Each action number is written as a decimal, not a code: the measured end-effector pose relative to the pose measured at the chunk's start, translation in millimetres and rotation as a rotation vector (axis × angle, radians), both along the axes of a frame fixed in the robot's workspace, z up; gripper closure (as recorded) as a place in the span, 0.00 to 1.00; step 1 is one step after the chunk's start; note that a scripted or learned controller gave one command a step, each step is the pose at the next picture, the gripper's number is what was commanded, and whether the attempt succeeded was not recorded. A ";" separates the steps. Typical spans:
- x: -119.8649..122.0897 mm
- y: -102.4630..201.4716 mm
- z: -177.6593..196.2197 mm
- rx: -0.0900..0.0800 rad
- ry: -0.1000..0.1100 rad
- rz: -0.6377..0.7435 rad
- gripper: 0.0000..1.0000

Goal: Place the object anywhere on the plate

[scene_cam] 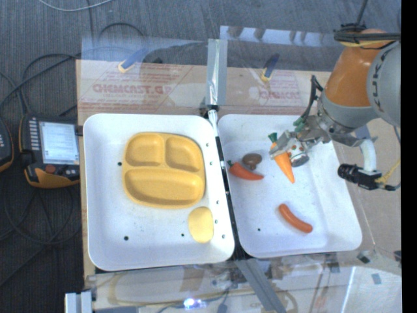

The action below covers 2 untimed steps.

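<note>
Below, grey carpet; two white bins; yellow plate left, seemingly bare.

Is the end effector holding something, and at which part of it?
It cannot be told: the end effector sits at the toy carrot's green-topped end, but no grip shows.

Bare plate compartments; yellow lump just beside its corner.

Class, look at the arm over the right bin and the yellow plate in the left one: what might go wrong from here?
1. The gripper sits at the carrot's leafy end, so a grasp there may slip.
2. The plate lies in the other bin, across the raised divider; a low carry might snag.
3. A yellow piece lies beside the plate, a possible wrong landing spot.
</note>
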<state>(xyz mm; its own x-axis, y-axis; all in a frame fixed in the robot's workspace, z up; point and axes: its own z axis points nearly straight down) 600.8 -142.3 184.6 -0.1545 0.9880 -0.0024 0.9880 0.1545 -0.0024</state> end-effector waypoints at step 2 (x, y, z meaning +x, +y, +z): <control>-33.9 133.5 -1.4 0.004 0.001 0.191 1.00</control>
<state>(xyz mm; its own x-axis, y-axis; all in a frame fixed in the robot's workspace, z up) 566.9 -8.8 183.2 -0.3390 0.9408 0.0014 0.9408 0.3390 -0.0026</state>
